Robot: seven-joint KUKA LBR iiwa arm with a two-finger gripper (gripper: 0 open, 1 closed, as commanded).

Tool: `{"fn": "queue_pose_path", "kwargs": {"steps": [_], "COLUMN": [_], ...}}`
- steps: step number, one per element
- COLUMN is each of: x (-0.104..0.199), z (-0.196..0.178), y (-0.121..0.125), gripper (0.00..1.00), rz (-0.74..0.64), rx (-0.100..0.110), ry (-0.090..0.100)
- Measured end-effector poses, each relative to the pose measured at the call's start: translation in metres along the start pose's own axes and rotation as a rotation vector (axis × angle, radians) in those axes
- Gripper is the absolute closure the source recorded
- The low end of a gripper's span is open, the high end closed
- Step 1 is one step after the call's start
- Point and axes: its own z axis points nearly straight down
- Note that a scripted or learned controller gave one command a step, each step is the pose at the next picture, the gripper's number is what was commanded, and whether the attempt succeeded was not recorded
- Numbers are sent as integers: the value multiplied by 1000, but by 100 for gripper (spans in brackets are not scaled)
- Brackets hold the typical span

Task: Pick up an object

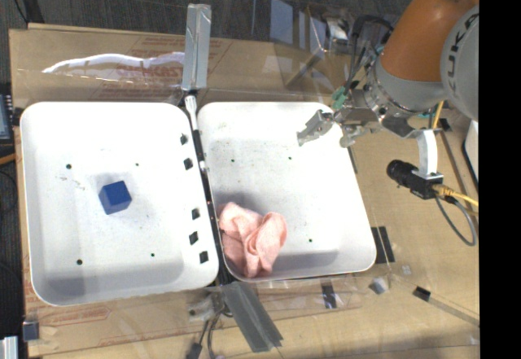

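Gripper [330, 133]: two fingers spread apart, with only the bin floor visible between them. It hangs over the far right corner of the right bin [269, 174], just inside the rim. One finger [313, 128] slants toward the bin's middle.

Arm [419, 32]: enters from the right. The orange band sits above the grey wrist, out past the bin's far right corner.

Right bin: shallow and white, with faint dark speckling on the floor. It contains one item.

Pink cloth [252, 239]: crumpled into a soft heap in the near left corner of the right bin, against the wall shared with the other bin. It lies well apart from the gripper, toward the diagonally opposite corner.

Left bin [81, 137]: shallow and white, standing side by side with the right bin, their edges touching. It contains one item.

Blue cube [116, 196]: small, resting flat on the floor of the left bin, a little left of that bin's centre and away from all four walls. It is the item farthest from the gripper.

Black clips [195, 215]: a row along the seam between the two bins.

Grey bar [198, 48]: stands at the far end of that seam, running away from the bins.

Cardboard sheet [98, 44]: lies under and behind the bins.

Clear plastic [114, 66]: a crumpled strip on the cardboard behind the left bin.
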Motion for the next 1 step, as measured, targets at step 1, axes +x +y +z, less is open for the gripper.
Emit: {"fn": "queue_pose_path", "kwargs": {"steps": [1], "x": [42], "z": [59], "y": [-73], "gripper": [0], "rz": [-117], "rx": [0], "ry": [0]}}
